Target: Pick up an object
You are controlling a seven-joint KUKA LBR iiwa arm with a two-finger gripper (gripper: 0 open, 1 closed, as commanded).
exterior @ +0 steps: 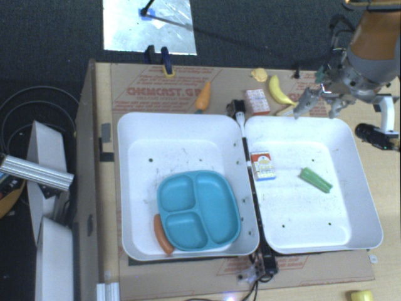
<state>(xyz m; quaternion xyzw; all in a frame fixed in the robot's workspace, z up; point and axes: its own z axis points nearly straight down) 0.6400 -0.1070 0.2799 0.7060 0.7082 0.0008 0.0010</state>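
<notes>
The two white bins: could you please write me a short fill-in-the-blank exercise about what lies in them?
1. The blue divided tray lies in the ____ bin.
2. The green block lies in the ____ bin.
3. The sausage lies along the tray's ____ side.
Missing words: left; right; left.

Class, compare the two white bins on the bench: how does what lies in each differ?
The left bin holds a blue divided plate and an orange sausage; the right bin holds a small red-and-white box and a green block. Both bins are shallow and white.
</notes>
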